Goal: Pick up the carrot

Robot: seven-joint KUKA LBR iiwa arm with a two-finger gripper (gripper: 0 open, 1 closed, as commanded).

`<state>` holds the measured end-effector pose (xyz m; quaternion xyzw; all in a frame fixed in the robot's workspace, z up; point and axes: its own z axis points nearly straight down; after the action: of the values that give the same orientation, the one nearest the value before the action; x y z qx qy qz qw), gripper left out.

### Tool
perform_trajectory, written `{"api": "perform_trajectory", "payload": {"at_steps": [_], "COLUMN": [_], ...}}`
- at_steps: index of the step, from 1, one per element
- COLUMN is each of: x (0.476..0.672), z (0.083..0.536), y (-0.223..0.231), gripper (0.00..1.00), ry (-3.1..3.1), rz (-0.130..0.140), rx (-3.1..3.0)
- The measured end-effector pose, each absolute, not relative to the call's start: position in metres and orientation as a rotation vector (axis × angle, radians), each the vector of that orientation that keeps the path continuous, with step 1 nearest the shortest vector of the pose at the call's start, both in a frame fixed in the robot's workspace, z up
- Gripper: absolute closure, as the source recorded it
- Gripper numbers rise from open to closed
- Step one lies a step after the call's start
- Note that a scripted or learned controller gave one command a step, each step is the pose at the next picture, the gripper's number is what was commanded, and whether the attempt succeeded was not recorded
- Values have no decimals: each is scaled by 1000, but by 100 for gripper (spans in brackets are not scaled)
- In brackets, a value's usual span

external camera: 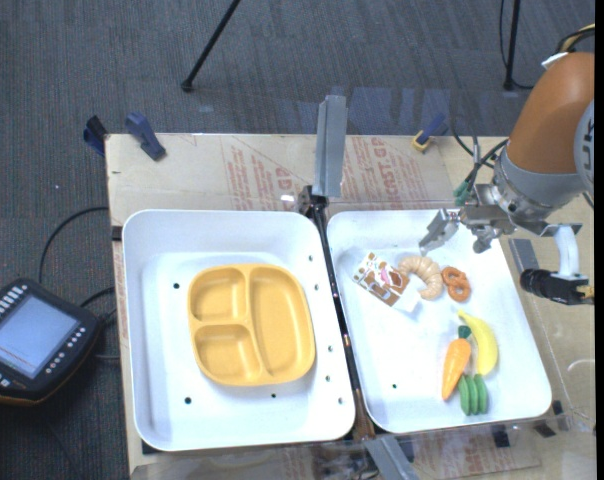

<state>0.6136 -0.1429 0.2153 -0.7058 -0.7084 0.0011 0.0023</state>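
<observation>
Well below our hand (452,230), which hangs wide and holds nothing, the carrot (455,367) lies untouched in the right bin (382,398), so the whole pickup remains.

We look down from a single fixed camera set high above the bench (232,173), tilted so the far edge sits at the top and the near edge runs off the bottom. We stand back enough to take in both white bins, the left bin (147,268) and the right bin (522,368), plus dark carpet (112,48) beyond. The arm (552,118) enters from our right side.
</observation>
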Motion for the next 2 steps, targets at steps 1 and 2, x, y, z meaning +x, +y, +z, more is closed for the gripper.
{"api": "perform_trajectory", "payload": {"at_steps": [1,2], "x": [563,505], "z": [98,84], "y": [-182,-148], "gripper": [0,0], "ry": [-2123,-2262], "rz": [15,5], "rx": [-2295,-2166]}}
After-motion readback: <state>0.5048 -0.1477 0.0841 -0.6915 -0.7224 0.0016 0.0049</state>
